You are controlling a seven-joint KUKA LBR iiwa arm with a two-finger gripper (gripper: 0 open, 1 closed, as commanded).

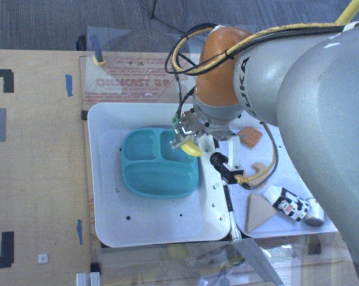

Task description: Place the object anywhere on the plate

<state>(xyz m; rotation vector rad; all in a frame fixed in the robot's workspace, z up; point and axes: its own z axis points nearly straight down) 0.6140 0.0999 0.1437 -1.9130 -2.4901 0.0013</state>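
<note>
Gripper: I see my gripper (186, 140) clamped on the yellow object (192, 148), fingers either side.
Object: it hangs over the teal plate's (158, 171) upper right compartment edge.
Plate: in the left bin (102, 177).

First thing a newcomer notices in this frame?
The big grey arm with its orange band reaches in from the right, its hand over the right edge of a teal, three-compartment plastic plate in the left white bin. A small yellow object sits at the hand's tip. In the right bin lie a tan wedge and a black-and-white cow-patterned toy.
</note>
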